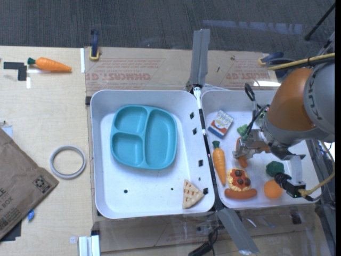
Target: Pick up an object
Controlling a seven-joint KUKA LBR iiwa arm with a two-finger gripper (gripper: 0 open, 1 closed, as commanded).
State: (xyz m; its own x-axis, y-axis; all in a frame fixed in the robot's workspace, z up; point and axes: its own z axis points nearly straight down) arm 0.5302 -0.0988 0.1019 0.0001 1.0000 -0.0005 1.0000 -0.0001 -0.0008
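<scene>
The gripper point(244, 152) hangs low in the right bin point(226, 98), just right of a carrot point(219, 163) and above a pizza toy point(239, 178) and sausage point(241, 193); whether it grips anything, I cannot tell. An orange point(273, 190) lies near right, a small box point(220, 124) far left. The left bin point(101, 159) holds a blue tray point(144, 136) and a waffle wedge point(191, 193).

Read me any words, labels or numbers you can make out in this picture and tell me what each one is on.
"CHEMCAST, GP": red print, upside down, on the cardboard sheet behind the bins; the rest is blurred.
"BOX": on the brown cardboard box at the left edge; the other letters are cut off.
The small blue and white carton in the right bin has printing too small to read.
</scene>
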